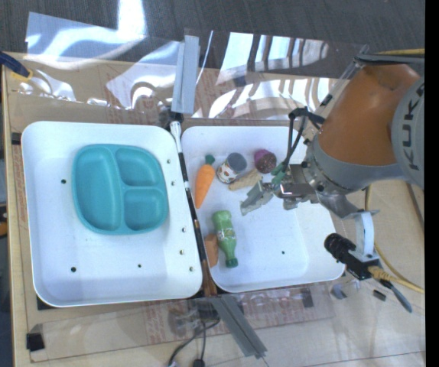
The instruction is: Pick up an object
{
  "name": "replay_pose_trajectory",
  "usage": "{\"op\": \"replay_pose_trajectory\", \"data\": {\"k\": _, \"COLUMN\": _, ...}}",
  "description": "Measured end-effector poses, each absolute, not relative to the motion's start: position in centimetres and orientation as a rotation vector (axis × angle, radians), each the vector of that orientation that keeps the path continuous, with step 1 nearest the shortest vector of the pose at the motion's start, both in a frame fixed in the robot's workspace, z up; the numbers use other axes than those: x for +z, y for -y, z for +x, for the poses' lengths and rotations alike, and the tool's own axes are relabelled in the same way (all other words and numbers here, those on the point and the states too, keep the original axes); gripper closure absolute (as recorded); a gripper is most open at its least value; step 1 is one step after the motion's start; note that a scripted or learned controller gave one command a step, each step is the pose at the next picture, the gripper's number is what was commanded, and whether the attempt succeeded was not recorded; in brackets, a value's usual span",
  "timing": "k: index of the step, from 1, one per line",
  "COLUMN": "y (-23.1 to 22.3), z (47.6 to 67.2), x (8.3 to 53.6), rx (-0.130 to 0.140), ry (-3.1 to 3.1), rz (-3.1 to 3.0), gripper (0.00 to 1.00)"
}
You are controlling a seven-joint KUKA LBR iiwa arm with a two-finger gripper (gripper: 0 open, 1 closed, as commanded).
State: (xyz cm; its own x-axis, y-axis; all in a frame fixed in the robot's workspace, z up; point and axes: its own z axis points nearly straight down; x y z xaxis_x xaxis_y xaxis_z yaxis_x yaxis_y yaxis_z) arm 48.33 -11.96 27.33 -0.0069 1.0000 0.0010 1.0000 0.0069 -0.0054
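Small toy groceries are what the arm has to choose from, all lying in the right-hand shallow white bin [296, 270]: an orange plastic carrot with a green top [203, 183], a green plastic bottle [225, 236], a little grey-capped round piece [236, 161], a dark purple ball-like piece [265, 160], and a pale tan piece [242, 178] between them. The left-hand white bin [43, 266] carries a turquoise divided plate [120, 187].

From where I stand, the grey two-finger gripper [259, 196] hangs over the middle of the right bin, fingers pointing toward the divider, spread a little, with nothing between them as far as I can see. The tan piece sits just up and to the left of the fingertips, nearest of all. The carrot lies further left, its long axis running roughly up and down the bin, tip toward the near side. The green bottle lies below and left, also lengthwise toward the near edge. I'd judge a short reach toward the far-left would meet the tan piece first.
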Motion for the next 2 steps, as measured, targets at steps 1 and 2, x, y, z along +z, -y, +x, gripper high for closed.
{"op": "replay_pose_trajectory", "data": {"k": 1, "y": 10.7, "z": 51.4, "x": 18.5, "rx": 0.007, "ry": 2.125, "rz": -2.307, "gripper": 0.00}}
{"op": "replay_pose_trajectory", "data": {"k": 2, "y": 12.8, "z": 51.2, "x": 9.0, "rx": 0.006, "ry": 2.171, "rz": -2.262, "gripper": 0.00}}
